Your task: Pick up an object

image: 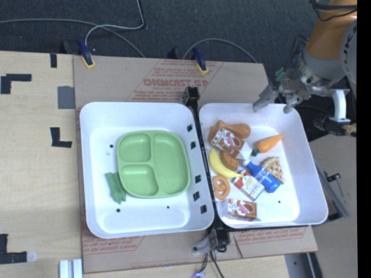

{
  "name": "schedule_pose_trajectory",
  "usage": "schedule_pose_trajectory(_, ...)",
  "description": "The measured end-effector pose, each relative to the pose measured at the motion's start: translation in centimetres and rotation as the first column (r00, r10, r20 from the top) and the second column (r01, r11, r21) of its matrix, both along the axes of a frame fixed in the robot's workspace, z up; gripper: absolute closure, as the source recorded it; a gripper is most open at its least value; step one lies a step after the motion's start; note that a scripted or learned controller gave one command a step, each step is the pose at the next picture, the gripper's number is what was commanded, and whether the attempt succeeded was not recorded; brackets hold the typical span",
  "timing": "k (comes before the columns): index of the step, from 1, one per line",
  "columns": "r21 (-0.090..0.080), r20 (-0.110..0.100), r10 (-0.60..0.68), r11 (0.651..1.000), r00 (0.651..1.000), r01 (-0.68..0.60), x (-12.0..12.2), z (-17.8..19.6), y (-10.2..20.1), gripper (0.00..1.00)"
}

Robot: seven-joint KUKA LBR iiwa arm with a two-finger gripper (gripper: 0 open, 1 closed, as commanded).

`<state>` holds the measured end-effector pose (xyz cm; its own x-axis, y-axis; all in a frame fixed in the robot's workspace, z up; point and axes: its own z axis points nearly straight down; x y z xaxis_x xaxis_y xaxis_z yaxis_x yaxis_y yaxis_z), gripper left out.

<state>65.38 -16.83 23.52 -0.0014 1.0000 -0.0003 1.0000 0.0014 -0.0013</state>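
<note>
Two white bins sit side by side on the bench, and the action is all at the right bin [307, 172]. The gripper [275, 101] hangs over that bin's far right corner, its two fingers spread apart with nothing between them, one fingertip [259, 104] poking just over the far rim. The grey arm with its orange band [330, 36] comes in from the right edge.

Down in the right bin it's a crowded little pile. Toward the far edge lies a brown drumstick-shaped toy [236, 130] with a small printed packet [226, 139] touching it. A toy carrot [268, 143] lies near the right side, well apart from the gripper. A banana [221, 164] curves along the left wall, a pretzel [221, 186] just beside its near end. Mid-bin sits a blue packet [262, 175], touching a waffle piece [273, 168] and a red-and-white carton [249, 186]. Another printed packet [242, 209] rests at the near edge.

Over in the left bin [95, 155], a green divided plate [153, 163] sits centre, a green leafy toy [115, 187] touching its left rim.
</note>
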Motion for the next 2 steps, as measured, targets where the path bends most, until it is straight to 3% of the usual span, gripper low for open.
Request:
schedule_pose_trajectory(1,0.0,0.003,0.001,1.0,1.0,-0.001,1.53,-14.95,4.12,0.0)
schedule_pose_trajectory(2,0.001,-0.017,0.005,1.0,1.0,-0.005,1.15,-14.18,4.05,1.0)
